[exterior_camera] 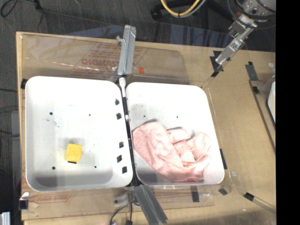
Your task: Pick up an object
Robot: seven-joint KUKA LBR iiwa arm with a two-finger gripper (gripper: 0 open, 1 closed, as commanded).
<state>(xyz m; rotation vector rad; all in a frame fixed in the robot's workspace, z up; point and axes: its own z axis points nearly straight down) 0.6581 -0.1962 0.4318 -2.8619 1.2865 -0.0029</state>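
Bench (234,125); gripper (216,69) beyond bin rim (206,90)

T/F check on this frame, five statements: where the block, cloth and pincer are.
1. The yellow block lies in the left bin. True.
2. The pink cloth lies in the left bin. False: it lies in the right bin.
3. The pincer hangs over the block. False: it is at the upper right, above the bench beyond the right bin's far corner.
4. The cloth is crumpled, not spread flat. True.
5. The block touches the cloth. False: they are in separate bins, with the divider between them.
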